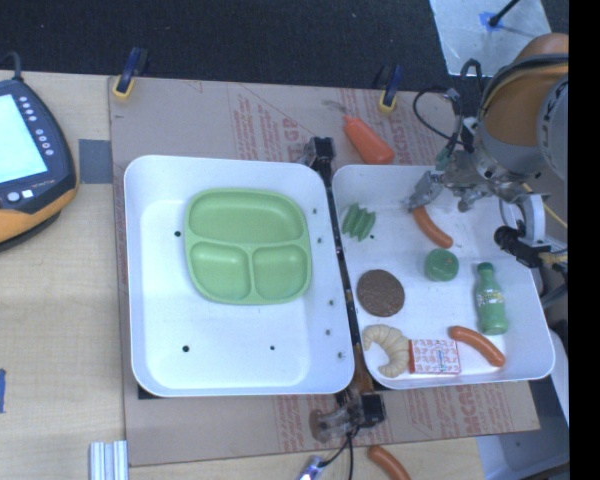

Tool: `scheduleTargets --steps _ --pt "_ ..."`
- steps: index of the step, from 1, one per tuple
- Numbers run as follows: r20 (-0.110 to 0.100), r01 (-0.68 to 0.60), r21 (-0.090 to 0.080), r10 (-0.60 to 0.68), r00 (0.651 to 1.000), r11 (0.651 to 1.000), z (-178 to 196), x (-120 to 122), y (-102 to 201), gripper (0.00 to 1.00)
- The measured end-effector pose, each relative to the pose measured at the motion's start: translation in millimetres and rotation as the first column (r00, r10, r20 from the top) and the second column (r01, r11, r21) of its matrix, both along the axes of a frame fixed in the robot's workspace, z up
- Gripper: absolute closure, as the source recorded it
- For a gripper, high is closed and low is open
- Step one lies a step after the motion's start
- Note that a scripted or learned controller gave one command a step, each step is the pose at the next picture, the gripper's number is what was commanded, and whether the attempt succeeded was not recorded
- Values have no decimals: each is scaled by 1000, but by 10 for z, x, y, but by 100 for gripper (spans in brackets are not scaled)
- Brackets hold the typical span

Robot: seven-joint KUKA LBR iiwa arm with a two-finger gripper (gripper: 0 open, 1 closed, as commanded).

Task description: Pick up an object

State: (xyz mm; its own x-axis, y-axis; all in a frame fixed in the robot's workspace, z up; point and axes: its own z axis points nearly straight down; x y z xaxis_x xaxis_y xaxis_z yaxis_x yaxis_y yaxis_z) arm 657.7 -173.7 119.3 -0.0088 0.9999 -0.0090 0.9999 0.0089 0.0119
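My gripper (446,194) hangs over the far edge of the right bin (540,363), its fingers spread and nothing between them. Just below its left finger lies an orange sausage (432,227). The same bin holds a green ridged piece (358,222), a round green item (441,265), a green bottle (490,298), a brown round patty (381,292), a croissant (384,346), a small red-and-white box (434,356) and a second orange sausage (477,345).
The left bin (150,348) carries a green divided plate (248,245). A carrot (368,140) lies on the board beyond the right bin, and another sausage (390,460) in front of it. A teach pendant (15,163) rests at far left.
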Motion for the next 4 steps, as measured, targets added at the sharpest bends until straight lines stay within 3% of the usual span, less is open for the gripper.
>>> scheduleTargets --steps 1,2,3,4 --pt "-4 6 3 -6 1000 1000 -133 -7 -103 0" --pt "-17 4 9 -4 1000 1000 -117 -17 148 0" --pt "-9 2 5 -2 1000 1000 -12 -9 134 100" --pt "-10 2 5 -2 1000 1000 -14 -10 134 0"
